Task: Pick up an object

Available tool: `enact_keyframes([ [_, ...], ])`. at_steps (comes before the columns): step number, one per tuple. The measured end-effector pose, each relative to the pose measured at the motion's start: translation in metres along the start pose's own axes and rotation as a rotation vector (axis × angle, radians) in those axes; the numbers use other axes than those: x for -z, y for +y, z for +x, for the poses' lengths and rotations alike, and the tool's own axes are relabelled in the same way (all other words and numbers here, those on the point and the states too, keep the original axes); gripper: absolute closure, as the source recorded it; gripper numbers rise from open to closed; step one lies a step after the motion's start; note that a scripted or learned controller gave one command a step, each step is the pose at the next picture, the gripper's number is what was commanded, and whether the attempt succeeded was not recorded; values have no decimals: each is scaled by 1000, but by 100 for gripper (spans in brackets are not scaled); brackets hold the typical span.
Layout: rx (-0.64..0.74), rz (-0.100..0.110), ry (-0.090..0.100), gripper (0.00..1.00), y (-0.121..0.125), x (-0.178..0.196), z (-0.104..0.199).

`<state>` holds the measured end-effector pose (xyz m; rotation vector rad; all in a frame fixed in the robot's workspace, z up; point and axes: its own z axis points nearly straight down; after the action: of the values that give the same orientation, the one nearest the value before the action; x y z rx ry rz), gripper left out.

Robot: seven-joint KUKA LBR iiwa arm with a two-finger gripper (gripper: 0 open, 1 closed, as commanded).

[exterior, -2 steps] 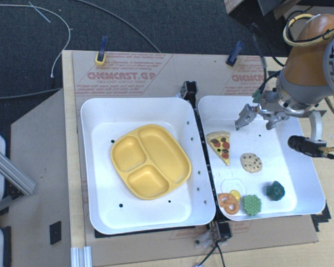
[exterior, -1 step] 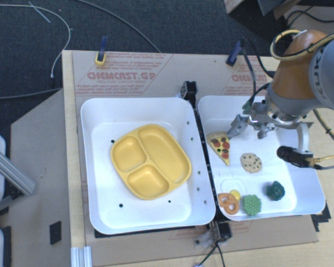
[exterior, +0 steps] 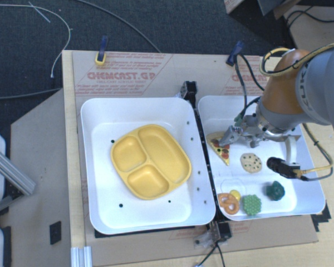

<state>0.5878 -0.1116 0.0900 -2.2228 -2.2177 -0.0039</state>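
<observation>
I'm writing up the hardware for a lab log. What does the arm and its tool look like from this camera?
The arm is a thick, rounded grey body with a broad orange band above the wrist. Yellow and dark cables loop over its top, and a blue cable runs alongside. Below the band sits a grey metallic wrist block. The tool is a small, dull grey metal piece.

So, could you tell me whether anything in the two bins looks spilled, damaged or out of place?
Nothing stands out. The yellow tray lies flat but turned askew in the left bin; the toy foods, including the cookie, sit apart in the right bin.
</observation>
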Motion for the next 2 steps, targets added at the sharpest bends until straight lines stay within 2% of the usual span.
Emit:
enact_keyframes([
  [1, 3, -3, 0, 0, 2, -1, 0],
  [2, 3, -11, 1, 100, 5, 12, 2],
])
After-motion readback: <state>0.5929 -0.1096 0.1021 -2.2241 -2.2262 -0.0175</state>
